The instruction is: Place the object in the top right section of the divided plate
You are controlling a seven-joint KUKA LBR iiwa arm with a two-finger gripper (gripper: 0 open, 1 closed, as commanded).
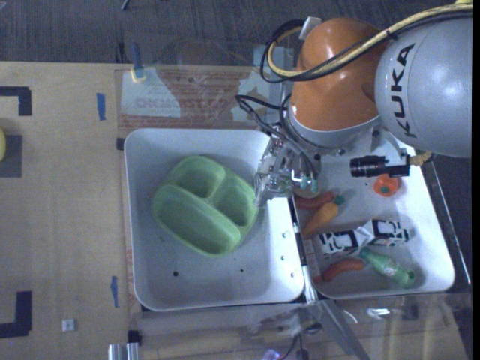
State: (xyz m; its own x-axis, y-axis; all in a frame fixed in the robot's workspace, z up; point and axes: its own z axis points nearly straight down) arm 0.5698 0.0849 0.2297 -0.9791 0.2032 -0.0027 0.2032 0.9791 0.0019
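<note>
A light green divided plate [185, 211] lies tilted in the left white bin [150, 276], with one long section and two smaller ones. My gripper [267, 186] hangs under the orange wrist band, over the left bin's right edge and just beside the plate's right rim. Whether anything is in it is hidden by the metal parts. In the right bin [439, 223] lie an orange carrot [321, 216], a red pepper [315, 199], a small orange fruit [385, 186], two black-and-white cartons [364, 235], a green bottle [388, 267] and a red sausage [343, 268].
The arm's large grey and orange body [375, 73] covers the upper part of the right bin. A wooden bench [60, 223] with blue tape marks lies to the left. A clear plastic sheet [172, 92] lies behind the left bin.
</note>
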